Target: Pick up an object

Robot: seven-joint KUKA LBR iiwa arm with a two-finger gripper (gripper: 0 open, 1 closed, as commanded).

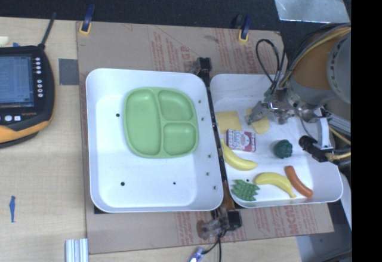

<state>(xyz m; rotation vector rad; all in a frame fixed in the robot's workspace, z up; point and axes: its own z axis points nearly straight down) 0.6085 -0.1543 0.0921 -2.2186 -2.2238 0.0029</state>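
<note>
Your gripper [261, 113] is low over the far part of the right bin [322, 195], the grey arm [325, 73] reaching in from the right, and whether it is open, closed or gripping something you simply cannot tell from this angle. It sits just above a yellow block [260, 126], with a flatter pale yellow slab [227, 120] to its left, so one of those looks like the likeliest target. Nearer to you lies the pink-and-white packet [242, 141], touching the top of a banana [237, 159] that runs along the bin's left wall. A dark green round piece [283, 148] sits alone mid-bin, and along the near edge you have a leafy green toy [245, 190], a second banana [275, 182] and an orange-red sausage-shaped piece [298, 181] right beside it. The left bin [107, 189] carries the green divided plate [160, 122], well apart from all this. Watch the risks here: the yellow block is small and lies close to the slab, so a closing grip could nudge it sideways instead of trapping it, or pinch just a corner and drop it on the lift. The cables [271, 64] looping off the wrist hang close to the bin's far rim too, and could snag if the arm swings.
</note>
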